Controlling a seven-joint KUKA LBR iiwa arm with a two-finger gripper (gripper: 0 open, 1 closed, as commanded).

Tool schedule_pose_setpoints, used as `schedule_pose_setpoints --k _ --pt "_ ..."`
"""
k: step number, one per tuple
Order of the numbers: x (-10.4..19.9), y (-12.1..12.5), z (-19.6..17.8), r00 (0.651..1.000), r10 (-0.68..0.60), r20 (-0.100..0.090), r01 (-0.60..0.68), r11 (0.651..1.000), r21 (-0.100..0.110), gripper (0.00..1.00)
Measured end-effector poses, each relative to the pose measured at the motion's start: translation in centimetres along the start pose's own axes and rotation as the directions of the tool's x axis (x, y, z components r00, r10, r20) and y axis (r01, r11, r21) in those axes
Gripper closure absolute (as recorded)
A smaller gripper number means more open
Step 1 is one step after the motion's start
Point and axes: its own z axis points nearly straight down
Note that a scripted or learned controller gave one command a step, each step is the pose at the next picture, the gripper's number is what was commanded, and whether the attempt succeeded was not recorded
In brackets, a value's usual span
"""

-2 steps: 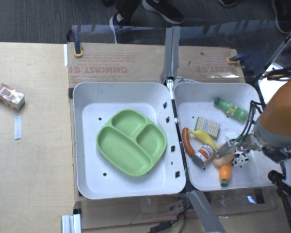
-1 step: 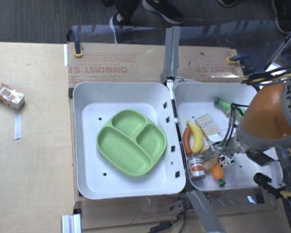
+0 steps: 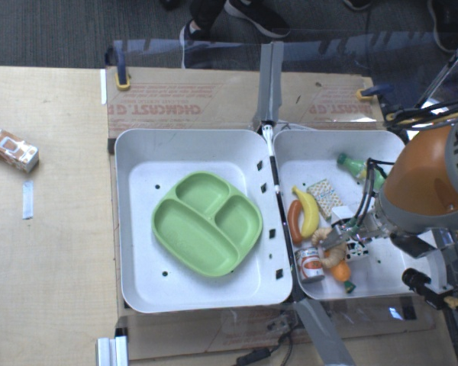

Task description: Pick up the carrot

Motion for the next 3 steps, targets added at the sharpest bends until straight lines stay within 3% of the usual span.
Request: schedule_pose_setpoints --k 1,2,3 --pt "0.0 -0.1 0.1 1.0 -0.001 -0.002 0.001 1.0 0.003 0.0" --pt "0.9 0.1 0.8 0.95 -0.311 0.006 0.311 0.95 0.001 0.0" --pt "0.7 0.7 -0.7 0.951 -0.309 0.018 0.309 0.951 -0.013 1.0"
